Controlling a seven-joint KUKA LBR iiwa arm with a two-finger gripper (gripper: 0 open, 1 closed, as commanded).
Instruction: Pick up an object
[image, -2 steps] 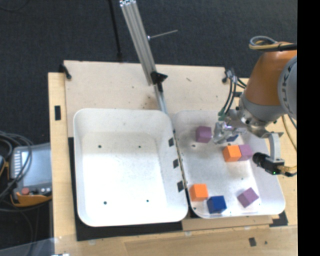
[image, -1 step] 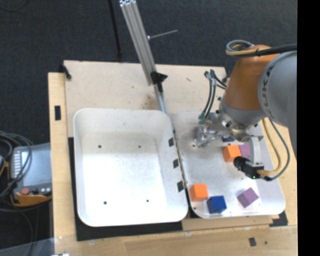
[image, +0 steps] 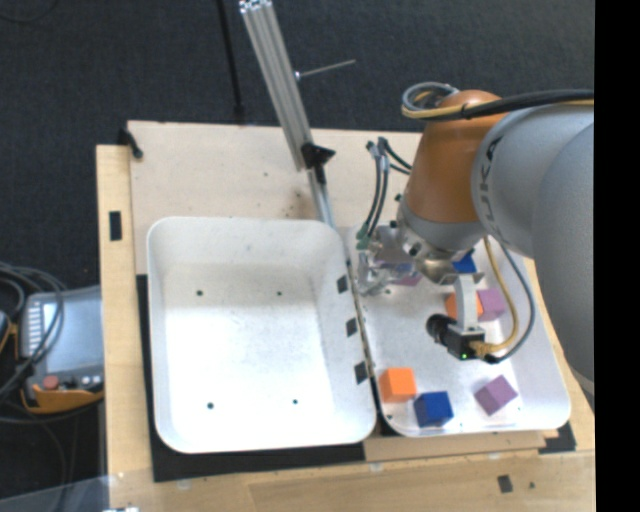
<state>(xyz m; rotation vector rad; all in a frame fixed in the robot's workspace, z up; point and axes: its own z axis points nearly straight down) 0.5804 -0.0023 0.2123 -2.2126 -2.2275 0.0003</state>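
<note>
In the camera view the right bin (image: 540, 400) holds several small blocks. An orange block (image: 399, 383), a blue block (image: 433, 408) and a purple block (image: 495, 394) lie near its front edge. Further back a pale purple block (image: 491, 303), an orange piece (image: 462, 305) and a blue piece (image: 464, 264) show partly behind the arm. My gripper (image: 372, 272) hangs low at the left side of the right bin, close to the wall between the two bins. The wrist and its cables hide most of it, and no block shows in it.
The left bin (image: 250, 330) sits beside the right one. A slanted aluminium rail (image: 285, 95) rises from the bench behind the bins. A grey device with cables (image: 55, 340) stands off the bench's left edge.
</note>
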